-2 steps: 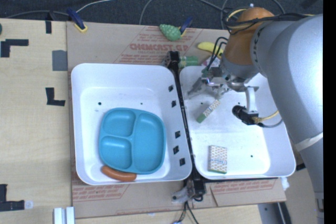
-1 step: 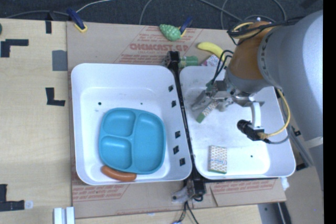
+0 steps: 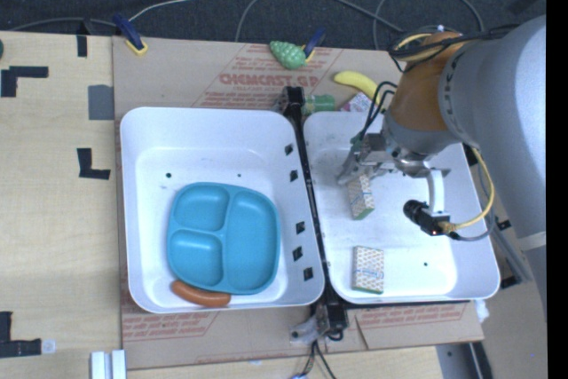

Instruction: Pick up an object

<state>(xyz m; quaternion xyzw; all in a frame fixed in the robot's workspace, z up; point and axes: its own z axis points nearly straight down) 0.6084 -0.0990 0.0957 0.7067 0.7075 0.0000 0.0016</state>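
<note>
Near the front edge of the bench, a hot dog [image 3: 201,294] is lying in the left bin [image 3: 142,138], touching a blue plate [image 3: 224,235]. In the right bin [image 3: 444,280], a small block [image 3: 368,269] is sitting near the front wall. Farther back, the claw [image 3: 359,180] is pinching a patterned box [image 3: 360,196], which is hanging tilted between its fingers. A banana [image 3: 355,82] and a green toy [image 3: 287,54] are lying behind the bins.
</note>
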